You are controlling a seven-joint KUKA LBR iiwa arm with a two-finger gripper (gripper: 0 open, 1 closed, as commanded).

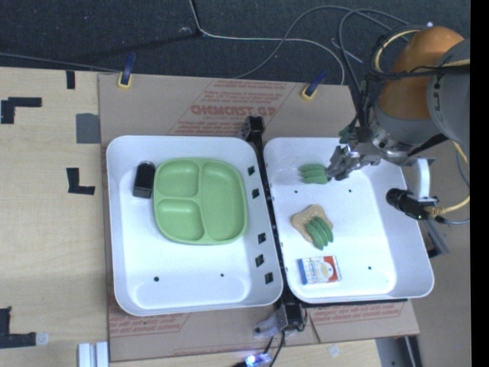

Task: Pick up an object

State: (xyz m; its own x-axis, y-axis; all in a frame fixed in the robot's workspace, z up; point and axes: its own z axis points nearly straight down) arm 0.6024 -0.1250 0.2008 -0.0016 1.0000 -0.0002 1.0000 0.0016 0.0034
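On the table (61, 205), seen from above at a slant, two shallow white bins sit side by side, and the pick-up job looks begun but not finished. Nearest the camera in the right bin (405, 281) lies a small red-and-white box (318, 269), flat and untouched; just beyond it a tan piece with a green toy on top (315, 226) rests on the bin floor, also apart from the arm. Farther back, near the bin's far edge, a small green object (312, 174) lies on the white floor with the pincer (338, 167) down at its right end, touching or nearly touching it (the contact is too small to read). Whether the pincer is released, clenched or grasping the green object cannot be told from this view, so no hold can be claimed. The grey arm with its orange band (428, 60) leans in from the right above it. In the left bin (122, 281) a green divided plate (200, 200) and a small black item (144, 180) just beside its left rim sit well apart from the action. As a judgement: the approach appears made, while closing on the object, lifting it clear of the floor and showing it held are all left to do.
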